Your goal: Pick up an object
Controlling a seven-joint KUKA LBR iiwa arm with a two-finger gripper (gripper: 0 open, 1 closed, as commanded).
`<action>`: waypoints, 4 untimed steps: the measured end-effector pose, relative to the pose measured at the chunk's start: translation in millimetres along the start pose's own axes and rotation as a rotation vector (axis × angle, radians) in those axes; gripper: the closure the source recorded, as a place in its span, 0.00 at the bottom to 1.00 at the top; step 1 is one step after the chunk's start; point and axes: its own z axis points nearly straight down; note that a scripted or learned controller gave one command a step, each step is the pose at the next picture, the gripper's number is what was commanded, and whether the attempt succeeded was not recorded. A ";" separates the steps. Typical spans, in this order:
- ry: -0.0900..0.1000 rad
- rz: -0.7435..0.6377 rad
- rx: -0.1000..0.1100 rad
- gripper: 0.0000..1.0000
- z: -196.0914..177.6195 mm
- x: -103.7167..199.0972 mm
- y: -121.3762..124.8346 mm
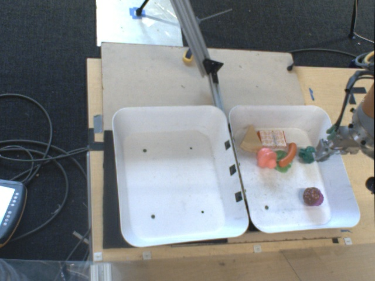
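Right bin (337, 209), centre right of frame: a green object (306, 154) lies near the bin's right wall, just beside the end effector (322, 151); whether the end effector is open or grips anything cannot be told. Left of it cluster an orange piece (286, 156), a pink piece (266, 158) and a printed box (272, 137). A dark purple ball (313, 196) sits apart, lower right. The left bin (126, 215) adjoins on the table (146, 69).

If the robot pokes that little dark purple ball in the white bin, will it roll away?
Probably yes. The small dark purple ball looks round all over, so a nudge would likely send it rolling. It sits alone on the flat floor of the right-hand white bin, apart from the other toys, so nothing nearby would stop it except the bin's wall. It also looks small, so probably light.
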 end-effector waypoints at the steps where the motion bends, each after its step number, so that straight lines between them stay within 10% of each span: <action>1: 0.001 -0.002 0.003 1.00 -29.6 -0.6 1.8; 4: 0.005 -0.008 0.004 1.00 -32.2 154.7 54.9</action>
